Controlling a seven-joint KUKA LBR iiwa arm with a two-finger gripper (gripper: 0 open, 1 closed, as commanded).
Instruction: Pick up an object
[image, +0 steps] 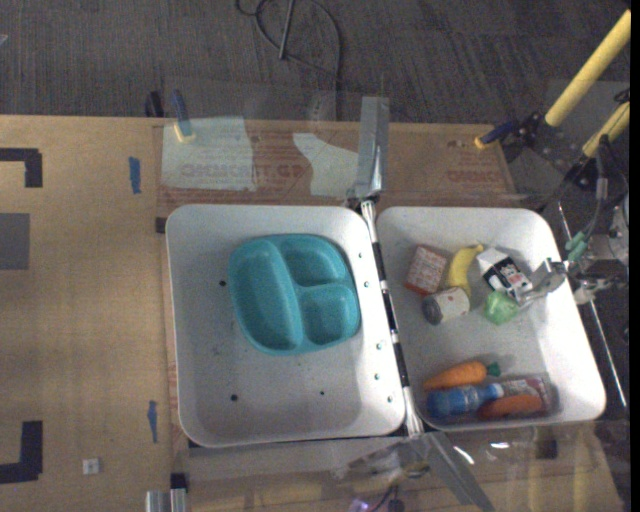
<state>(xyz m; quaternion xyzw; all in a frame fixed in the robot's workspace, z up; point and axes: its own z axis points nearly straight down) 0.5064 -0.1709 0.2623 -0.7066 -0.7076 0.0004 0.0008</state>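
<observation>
The grey metal two-finger gripper (543, 279) sits low over the right-hand shallow white plastic bin (570, 345), near its right wall, and its tip lies against the small white box with dark printing (503, 273); whether it is open, closed or gripping anything I cannot tell, since the tool is small and blurred against the bin floor; nothing can be seen clearly held

The candidates for picking all lie in that bin: the white box touches a pale green crumpled soft lump (501, 307) just below it and a yellow banana-shaped toy (461, 266) to its left; further left are a small orange-and-white printed carton (426, 269) and a short grey-and-white cylinder (446, 305); near the front wall lie an orange carrot-shaped toy (459, 375) and a clear bottle with a blue cap end (490, 398), side by side; the left-hand white bin (200, 380) carries a teal moulded divided tray (295, 293)

To do this step well, I judge the box or the green lump the natural target, being nearest; the closing should straddle one item alone, because the box, lump and banana crowd together and a pinch on two would likely slip; the lift should go straight up, and slowly, keeping away from the near bin wall
</observation>
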